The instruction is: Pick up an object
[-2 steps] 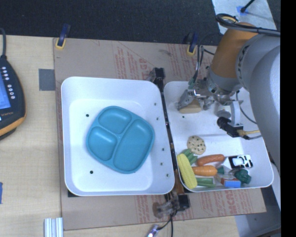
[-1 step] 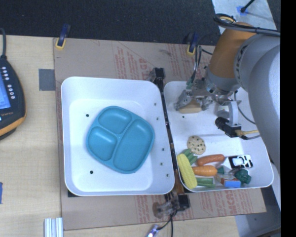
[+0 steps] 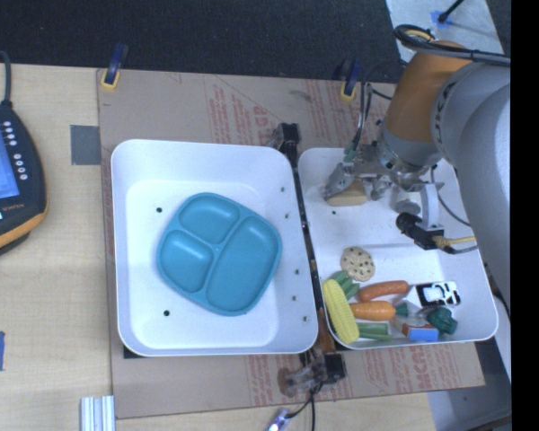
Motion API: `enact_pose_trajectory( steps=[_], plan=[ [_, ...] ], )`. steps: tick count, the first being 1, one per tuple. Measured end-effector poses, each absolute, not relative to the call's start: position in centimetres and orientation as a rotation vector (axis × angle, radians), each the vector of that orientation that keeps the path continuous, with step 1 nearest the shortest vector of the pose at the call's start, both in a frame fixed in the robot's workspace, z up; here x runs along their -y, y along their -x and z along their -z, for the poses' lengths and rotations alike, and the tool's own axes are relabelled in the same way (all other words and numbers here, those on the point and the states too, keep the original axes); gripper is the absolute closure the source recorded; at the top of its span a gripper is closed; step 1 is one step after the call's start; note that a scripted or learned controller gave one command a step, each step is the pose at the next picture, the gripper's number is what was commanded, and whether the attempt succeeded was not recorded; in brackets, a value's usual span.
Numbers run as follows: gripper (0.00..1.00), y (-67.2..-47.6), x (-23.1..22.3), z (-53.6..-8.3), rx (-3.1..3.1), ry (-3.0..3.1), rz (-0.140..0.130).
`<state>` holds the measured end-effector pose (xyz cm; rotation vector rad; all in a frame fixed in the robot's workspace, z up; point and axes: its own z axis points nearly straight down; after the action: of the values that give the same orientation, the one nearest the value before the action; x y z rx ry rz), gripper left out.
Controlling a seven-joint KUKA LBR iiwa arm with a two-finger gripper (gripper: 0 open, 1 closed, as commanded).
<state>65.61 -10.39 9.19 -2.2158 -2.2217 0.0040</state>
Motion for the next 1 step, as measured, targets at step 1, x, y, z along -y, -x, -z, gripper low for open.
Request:
enact_pose_trajectory(
  steps=[1],
  plan=[
    [0.00, -65.58, 9.81, -9.18, 2.221, 2.213, -0.006]
  ],
)
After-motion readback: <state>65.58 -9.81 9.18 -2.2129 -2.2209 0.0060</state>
